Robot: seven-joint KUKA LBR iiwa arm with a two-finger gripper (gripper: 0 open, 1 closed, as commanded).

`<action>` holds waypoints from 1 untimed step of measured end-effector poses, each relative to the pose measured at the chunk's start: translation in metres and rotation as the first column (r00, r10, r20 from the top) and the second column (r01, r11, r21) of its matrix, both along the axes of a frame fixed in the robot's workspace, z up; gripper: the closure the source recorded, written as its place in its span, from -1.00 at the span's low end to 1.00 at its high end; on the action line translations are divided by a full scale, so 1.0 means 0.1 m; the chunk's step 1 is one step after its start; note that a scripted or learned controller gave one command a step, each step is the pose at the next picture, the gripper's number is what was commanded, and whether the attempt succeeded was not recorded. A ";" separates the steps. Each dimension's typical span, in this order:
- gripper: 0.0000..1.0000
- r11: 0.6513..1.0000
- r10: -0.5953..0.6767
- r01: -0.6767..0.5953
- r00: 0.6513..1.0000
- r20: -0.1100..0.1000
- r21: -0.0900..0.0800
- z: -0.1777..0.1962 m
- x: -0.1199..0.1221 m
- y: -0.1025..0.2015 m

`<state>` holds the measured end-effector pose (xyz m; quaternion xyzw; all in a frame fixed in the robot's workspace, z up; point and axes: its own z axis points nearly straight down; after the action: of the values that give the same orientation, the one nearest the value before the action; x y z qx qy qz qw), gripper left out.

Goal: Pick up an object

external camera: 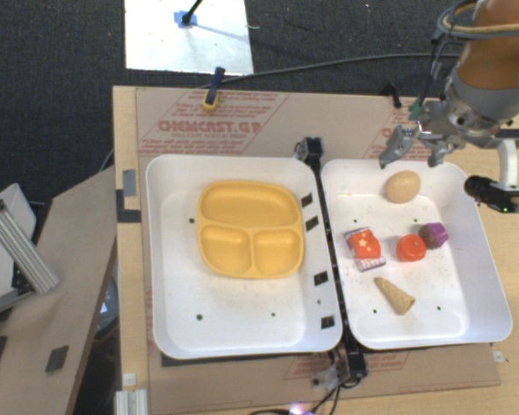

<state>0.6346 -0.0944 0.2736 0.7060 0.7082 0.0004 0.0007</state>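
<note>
The right white bin (480,271) holds a tan egg-shaped object (402,187) near its far edge, an orange-red packet (363,245), a red-orange round piece (411,248), a purple piece (433,234) and a tan cone (395,296). My gripper (416,147) hangs above the bin's far rim, just beyond and above the egg-shaped object. Its two fingers stand apart and open, with nothing between them.
The left white bin (173,309) carries a yellow divided plate (248,229). Black clips (320,223) run along the seam between the bins. A black fixture (493,193) juts over the right bin's far right edge. A cable (329,63) crosses the cardboard behind.
</note>
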 end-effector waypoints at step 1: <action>-1.00 1.000 -0.002 0.002 1.000 -0.004 0.000 -0.59 -0.08 0.00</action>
<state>0.6270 -0.0942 0.2149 0.7066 0.7076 -0.0007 -0.0007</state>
